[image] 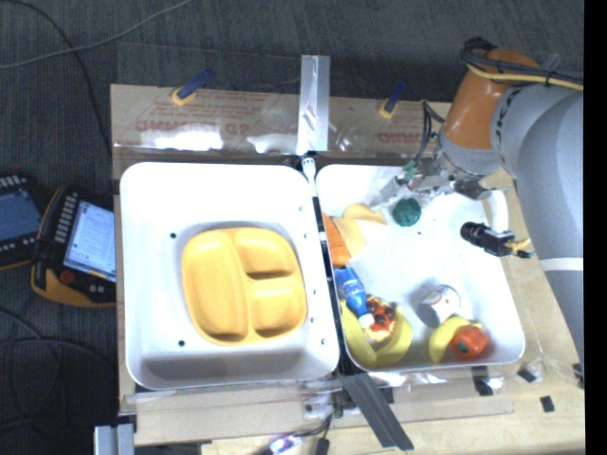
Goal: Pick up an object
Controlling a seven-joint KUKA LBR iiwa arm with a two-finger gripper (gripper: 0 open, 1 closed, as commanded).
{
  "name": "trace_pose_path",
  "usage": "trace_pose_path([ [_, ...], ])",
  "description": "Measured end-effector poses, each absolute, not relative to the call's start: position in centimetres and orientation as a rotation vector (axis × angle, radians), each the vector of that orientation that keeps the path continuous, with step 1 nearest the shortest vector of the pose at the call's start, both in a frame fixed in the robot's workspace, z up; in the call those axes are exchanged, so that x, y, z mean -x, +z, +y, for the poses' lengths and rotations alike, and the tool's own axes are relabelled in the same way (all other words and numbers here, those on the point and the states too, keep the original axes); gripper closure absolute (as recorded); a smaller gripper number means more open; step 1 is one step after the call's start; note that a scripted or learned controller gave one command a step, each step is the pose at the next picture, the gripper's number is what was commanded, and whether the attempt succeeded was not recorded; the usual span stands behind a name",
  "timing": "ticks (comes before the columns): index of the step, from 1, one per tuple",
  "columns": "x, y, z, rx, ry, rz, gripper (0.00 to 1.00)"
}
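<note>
Grey arm (555, 207) fills the right side, nearest the lens, orange band (479, 102) above the wrist, reaching over the right bin's far corner. Left bin (152, 282) holds a yellow divided tray (245, 282), lying flat near its centre. Right bin (503, 292) holds the small items: orange piece (336, 239) against the divider wall, pale yellow piece (362, 215) just beside it, blue-white bottle (350, 290) nearer, yellow banana shape (379, 341) with a red-white thing (379, 317) on it at the near wall, white cup (439, 301), yellow-red fruit (459, 339) in the near right corner. Gripper (410, 193) hangs low at the far end of the right bin; green ball (407, 212) sits at its fingertips, possibly touching. Finger spread not readable; cannot tell if the ball is gripped
</note>
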State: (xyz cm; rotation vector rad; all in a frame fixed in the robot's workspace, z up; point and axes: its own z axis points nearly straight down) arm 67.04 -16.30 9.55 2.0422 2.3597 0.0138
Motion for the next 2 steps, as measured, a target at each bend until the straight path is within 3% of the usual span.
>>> trace_pose_path([
  [1, -67.0, 10.4, -16.3, -2.040, 0.011, 2.360, 1.00],
  [2, -66.8, 23.0, -7.4, -2.129, -0.003, 2.311, 1.00],
])
